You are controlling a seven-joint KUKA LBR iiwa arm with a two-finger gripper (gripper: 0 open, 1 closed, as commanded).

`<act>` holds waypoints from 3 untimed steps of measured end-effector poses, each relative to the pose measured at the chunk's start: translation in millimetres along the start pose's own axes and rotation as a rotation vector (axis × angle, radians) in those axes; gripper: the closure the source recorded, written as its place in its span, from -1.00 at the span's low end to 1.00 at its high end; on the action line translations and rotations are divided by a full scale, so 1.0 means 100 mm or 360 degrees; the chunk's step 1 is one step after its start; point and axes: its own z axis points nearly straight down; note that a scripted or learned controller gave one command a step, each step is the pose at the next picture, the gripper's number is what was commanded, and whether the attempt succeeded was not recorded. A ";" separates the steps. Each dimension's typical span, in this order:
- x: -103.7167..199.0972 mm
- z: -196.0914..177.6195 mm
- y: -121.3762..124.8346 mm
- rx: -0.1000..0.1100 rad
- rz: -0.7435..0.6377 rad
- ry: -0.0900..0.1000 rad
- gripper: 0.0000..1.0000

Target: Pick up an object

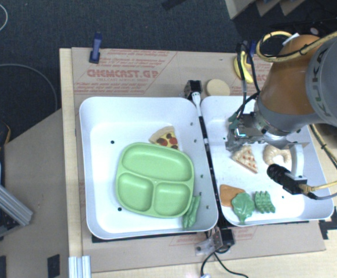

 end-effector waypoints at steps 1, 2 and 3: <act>0.11 -1.32 -0.32 -0.0003 0.0011 -0.0002 1.00; 0.88 -1.21 -0.60 0.0030 0.0003 0.0002 1.00; 1.19 -2.44 -0.55 -0.0003 0.0008 0.0004 1.00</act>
